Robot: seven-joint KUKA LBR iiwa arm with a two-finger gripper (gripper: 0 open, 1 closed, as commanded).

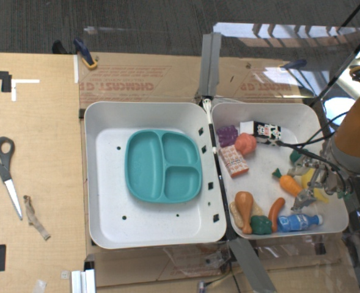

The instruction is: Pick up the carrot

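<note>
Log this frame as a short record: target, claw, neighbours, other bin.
target: carrot, lying in the right bin, near its right side
claw: claw low over the right bin, just right of the carrot; grasp not confirmed
neighbours: blue bottle, chicken drumstick, red box, peach-coloured ball
other bin: left bin holds a teal divided plate

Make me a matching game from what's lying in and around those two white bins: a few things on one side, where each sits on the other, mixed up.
Things:
1. teal divided plate
2. scissors
3. blue bottle
4. carrot

Places:
A. on the wooden bench, left of both bins
B. right bin, near corner
C. in the left bin
D. right bin, beside the gripper

Pairs: 1-C, 2-A, 3-B, 4-D
</note>
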